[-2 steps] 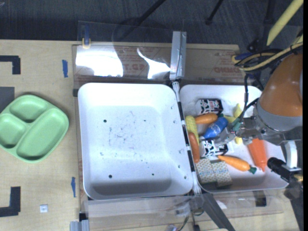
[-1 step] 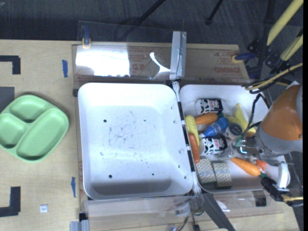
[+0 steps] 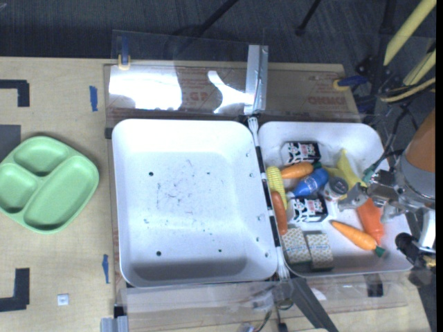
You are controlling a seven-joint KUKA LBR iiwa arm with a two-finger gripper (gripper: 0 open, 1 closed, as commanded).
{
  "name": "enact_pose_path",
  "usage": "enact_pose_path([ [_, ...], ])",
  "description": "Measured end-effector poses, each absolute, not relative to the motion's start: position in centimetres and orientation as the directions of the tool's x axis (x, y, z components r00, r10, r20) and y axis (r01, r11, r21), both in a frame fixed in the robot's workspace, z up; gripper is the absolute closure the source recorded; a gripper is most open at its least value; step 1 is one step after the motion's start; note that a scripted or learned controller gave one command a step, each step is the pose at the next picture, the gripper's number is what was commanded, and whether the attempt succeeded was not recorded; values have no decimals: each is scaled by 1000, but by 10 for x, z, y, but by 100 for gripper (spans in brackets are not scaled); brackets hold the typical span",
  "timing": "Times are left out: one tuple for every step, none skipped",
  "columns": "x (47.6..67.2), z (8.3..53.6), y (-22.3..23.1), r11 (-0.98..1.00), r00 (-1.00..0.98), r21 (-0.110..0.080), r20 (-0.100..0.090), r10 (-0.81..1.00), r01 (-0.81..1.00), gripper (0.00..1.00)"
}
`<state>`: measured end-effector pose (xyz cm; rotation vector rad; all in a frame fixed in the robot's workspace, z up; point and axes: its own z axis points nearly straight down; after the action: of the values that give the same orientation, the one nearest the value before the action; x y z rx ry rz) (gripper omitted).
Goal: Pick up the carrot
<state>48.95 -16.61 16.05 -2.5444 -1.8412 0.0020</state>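
Nearest the front rim of the right bin (image 3: 346,272), 2 tan blocks (image 3: 308,246) are parked. Just beside them a carrot (image 3: 354,235) is laid flat, green stub toward the right. A 2nd orange piece (image 3: 372,216) is seen just behind it, right under the gripper (image 3: 368,194). It's probably another carrot, though that spot is too cluttered to be sure. Whether the gripper is wide or narrow can't be told. The carrot is judged to be light, stiff plastic, a bit slick and tapered, so it's best pinched across the thick middle, not the tip. Farther back, a corn cob (image 3: 275,180) and a milk carton (image 3: 302,151) are crowded in.
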Motion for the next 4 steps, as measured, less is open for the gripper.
enact_pose_path([
  [511, 205, -205, 58, -58, 0, -1, 998, 998, 0],
  [512, 215, -204, 59, -59, 2, -2, 998, 998, 100],
  [512, 215, -204, 60, -60, 2, -2, 998, 998, 0],
  [481, 86, -198, 162, -162, 5, 0, 987, 987, 0],
])
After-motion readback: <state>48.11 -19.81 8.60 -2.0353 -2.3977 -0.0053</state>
